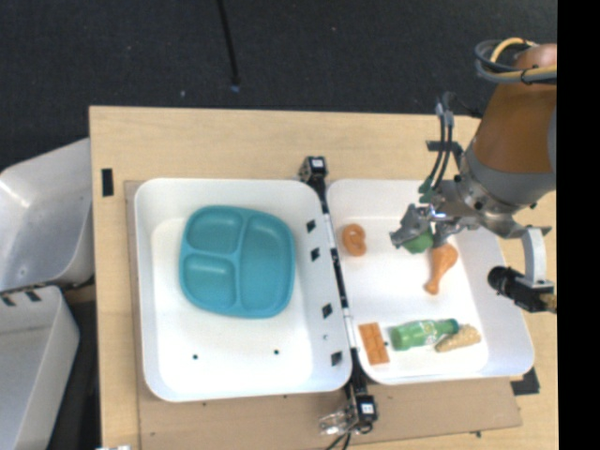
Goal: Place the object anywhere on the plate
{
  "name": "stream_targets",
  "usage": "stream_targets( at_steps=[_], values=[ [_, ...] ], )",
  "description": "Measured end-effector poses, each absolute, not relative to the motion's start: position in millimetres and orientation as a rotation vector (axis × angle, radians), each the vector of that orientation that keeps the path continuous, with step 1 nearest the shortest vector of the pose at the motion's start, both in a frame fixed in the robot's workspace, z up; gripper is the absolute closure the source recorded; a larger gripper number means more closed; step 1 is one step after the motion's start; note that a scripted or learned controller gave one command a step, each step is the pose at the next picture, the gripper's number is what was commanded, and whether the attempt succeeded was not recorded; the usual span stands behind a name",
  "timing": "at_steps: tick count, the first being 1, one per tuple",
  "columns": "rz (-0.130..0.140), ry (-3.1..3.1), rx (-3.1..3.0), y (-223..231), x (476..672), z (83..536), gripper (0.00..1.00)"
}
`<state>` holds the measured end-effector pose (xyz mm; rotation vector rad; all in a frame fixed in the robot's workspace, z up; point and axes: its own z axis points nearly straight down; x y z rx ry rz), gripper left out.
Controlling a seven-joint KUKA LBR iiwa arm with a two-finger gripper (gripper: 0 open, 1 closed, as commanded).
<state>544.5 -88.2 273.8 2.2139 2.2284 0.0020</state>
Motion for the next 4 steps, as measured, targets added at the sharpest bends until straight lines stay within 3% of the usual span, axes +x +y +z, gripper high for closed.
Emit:
stream_targets(
  at_steps=[2, 3, 4],
  values=[
    [-0.002, 2.227, 2.216, 3, 570.6, 252, 1.00],
    [-0.001, 2.231, 2.215, 64, 568.1, 249, 1.00],
    [-0.002, 2.225, 2.220, 61, 568.2, 249, 0.00]
  ],
)
